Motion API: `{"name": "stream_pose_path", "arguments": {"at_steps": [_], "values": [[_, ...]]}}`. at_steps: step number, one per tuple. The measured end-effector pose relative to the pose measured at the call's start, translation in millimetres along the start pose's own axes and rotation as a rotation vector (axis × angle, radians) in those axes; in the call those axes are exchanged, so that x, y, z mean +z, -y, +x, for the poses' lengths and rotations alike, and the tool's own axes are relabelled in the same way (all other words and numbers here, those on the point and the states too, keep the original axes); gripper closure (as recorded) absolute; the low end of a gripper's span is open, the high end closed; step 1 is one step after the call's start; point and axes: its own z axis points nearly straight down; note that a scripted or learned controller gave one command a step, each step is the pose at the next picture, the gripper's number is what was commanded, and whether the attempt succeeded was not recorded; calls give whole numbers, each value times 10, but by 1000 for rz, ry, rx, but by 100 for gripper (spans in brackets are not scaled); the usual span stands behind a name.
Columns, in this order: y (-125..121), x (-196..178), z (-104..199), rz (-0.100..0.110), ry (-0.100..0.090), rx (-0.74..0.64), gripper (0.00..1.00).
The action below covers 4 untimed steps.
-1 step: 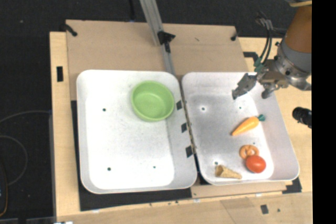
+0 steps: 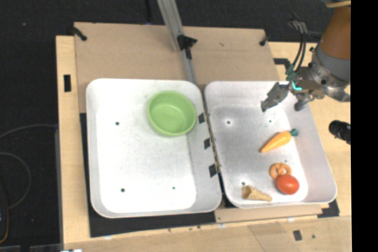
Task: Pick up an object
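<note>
The gripper (image 2: 286,98) hangs over the upper part of the right bin (image 2: 242,103), fingers spread and apparently with nothing between them. Below it lies a carrot (image 2: 276,141) (green top toward the arm), then a tomato (image 2: 287,184) and a cone (image 2: 256,193). A green bowl (image 2: 171,114) sits in the left bin (image 2: 112,156).

The right white bin (image 2: 236,144) has bare floor across its left half; an orange toy carrot (image 2: 276,141), red tomato (image 2: 287,184) and tan cone (image 2: 256,193) crowd its lower right.
</note>
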Motion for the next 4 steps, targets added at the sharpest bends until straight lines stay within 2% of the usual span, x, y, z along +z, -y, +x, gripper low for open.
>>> {"name": "stream_pose_path", "arguments": {"at_steps": [2, 3, 4], "values": [[-98, 1134, -150, 7, 2, 4, 0], [-2, 1603, -155, 7, 2, 4, 0], [-28, 1465, -154, -2, 0, 10, 100]]}}
